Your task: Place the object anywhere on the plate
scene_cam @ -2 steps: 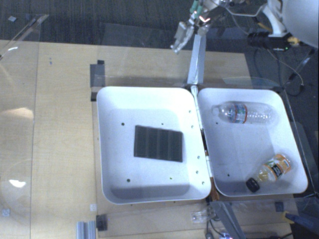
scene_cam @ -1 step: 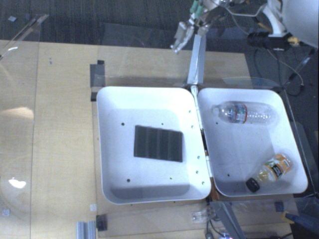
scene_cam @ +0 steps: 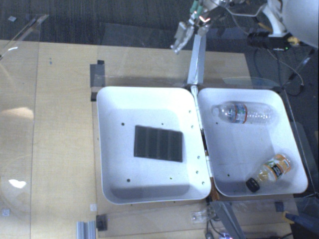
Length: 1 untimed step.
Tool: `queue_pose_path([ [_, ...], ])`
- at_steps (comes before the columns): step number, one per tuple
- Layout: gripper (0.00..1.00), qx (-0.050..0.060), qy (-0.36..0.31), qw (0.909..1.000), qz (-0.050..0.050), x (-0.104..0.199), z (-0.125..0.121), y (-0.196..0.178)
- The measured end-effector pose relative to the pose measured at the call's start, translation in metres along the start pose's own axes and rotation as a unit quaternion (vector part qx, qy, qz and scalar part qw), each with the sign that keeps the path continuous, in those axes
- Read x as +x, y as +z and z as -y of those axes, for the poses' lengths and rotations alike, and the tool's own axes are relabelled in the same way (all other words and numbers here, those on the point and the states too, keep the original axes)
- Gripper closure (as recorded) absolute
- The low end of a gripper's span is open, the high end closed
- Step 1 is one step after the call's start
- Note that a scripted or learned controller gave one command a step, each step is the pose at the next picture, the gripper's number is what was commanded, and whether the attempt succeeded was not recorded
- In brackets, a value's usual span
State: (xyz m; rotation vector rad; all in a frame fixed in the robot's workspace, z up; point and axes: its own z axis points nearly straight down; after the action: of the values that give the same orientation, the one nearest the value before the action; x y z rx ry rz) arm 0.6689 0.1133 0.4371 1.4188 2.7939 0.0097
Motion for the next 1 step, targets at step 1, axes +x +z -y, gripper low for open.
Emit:
queue_pose_path([
  [1, 0.00, 0.000, 0.000, 1.0000, 0.000, 0.0000, 0.0000, 0.0000],
])
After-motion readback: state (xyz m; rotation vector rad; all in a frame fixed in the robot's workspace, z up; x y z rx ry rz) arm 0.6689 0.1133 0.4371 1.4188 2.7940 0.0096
